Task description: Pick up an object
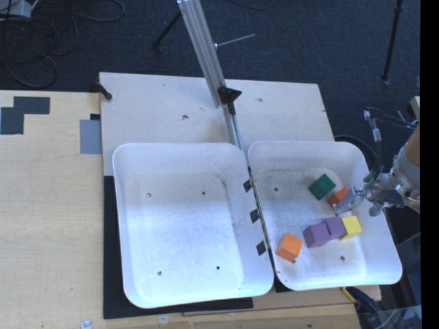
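Right bin [384,266]: one green, one orange, one purple, one yellow block; pincer [358,195] grip unclear.

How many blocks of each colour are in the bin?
Green block: 1
Red-orange block beside the green one: 1
Yellow block: 1
Purple blocks, touching: 2
Orange block: 1
Total: 6, all in the right bin.

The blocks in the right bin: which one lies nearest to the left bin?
The orange block, in the right bin. It sits close to the divider, apart from the purple blocks, yellow block and green block.
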Tool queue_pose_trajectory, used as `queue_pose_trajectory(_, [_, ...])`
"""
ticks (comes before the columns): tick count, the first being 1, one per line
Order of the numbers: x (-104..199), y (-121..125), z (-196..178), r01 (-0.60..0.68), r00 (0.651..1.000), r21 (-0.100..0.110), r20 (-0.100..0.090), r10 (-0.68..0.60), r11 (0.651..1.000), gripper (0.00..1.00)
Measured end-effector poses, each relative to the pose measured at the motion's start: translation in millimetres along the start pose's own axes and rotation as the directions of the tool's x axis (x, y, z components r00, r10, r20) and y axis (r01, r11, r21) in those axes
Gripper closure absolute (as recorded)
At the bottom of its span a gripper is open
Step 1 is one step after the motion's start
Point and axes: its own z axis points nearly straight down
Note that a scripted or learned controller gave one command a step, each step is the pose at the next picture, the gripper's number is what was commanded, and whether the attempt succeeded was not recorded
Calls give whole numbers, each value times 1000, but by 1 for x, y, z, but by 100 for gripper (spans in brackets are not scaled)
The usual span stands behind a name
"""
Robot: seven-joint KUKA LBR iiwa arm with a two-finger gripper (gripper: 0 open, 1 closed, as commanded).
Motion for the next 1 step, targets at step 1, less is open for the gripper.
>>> queue_pose_trajectory(1, [-19,19,101,9,1000,-22,11,-8,1000,0])
